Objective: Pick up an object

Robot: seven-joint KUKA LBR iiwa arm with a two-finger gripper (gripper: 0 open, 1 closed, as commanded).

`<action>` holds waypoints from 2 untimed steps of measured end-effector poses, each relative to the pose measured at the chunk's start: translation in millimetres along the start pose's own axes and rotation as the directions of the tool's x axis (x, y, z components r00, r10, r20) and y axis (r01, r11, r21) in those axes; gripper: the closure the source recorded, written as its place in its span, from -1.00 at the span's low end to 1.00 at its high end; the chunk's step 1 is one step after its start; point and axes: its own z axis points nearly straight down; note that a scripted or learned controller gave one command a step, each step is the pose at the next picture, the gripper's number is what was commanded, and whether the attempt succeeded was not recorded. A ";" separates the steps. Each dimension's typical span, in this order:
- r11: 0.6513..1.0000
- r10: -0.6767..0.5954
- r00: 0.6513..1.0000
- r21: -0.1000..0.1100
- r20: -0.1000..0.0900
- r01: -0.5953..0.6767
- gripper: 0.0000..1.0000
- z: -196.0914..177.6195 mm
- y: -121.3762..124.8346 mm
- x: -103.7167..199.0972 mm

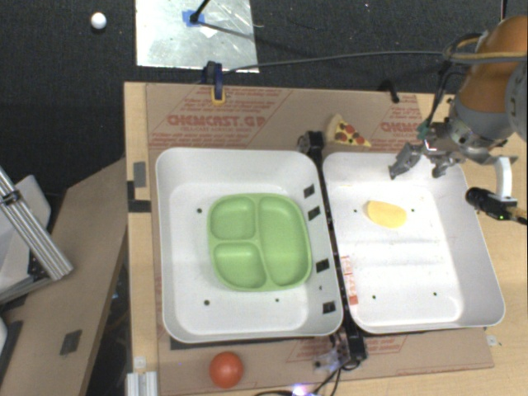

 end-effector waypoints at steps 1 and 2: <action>1.000 -0.002 1.000 -0.013 0.002 0.002 -1.00 -8.2 3.0 0.2; 1.000 -0.001 1.000 -0.009 0.001 0.001 -1.00 53.7 0.7 -0.5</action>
